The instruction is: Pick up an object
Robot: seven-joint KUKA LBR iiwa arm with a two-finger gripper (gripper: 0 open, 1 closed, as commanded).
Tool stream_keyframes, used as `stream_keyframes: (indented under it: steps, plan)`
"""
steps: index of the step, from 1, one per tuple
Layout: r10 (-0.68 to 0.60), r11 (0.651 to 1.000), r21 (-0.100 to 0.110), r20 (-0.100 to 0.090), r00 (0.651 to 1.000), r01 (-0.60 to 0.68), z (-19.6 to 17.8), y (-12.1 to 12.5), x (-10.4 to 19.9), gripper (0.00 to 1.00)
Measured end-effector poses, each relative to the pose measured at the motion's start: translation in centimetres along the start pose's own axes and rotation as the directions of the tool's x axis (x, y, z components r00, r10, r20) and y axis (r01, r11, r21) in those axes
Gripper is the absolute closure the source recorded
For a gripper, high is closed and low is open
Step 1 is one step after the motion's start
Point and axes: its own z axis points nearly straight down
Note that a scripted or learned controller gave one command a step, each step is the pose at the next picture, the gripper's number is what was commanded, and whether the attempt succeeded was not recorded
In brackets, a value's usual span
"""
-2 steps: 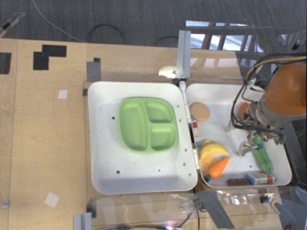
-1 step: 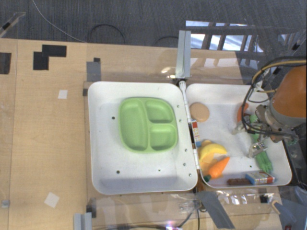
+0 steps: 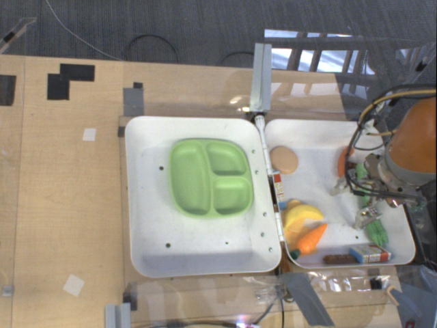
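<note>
Left white plastic bin (image 3: 147, 251) carries the light green three-compartment plastic tray (image 3: 210, 178), sitting flat near its middle. Right of that tray, the second white bin (image 3: 317, 139) holds all the loose pieces. The grey arm with its orange band (image 3: 416, 142) hangs over this bin's right side, far from the tray, and its two-finger gripper (image 3: 360, 200) points down; fingers splayed apart, nothing between them. Closest to the tray: a yellow rounded toy fruit (image 3: 302, 219), an orange carrot-shaped piece (image 3: 311, 238) leaning on it, a tan egg-shaped object (image 3: 284, 160) above. Farther right, a green piece (image 3: 376, 234) beside the gripper, and a small blue-and-white box (image 3: 370, 254) below.
</note>
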Motion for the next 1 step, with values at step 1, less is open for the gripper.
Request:
stream_keyframes:
  steps: [1]
  plan:
    - [0.019, 1.000, -0.001, 0.002, 1.000, -0.019, -0.14, 5.49, -0.10, 0.00]
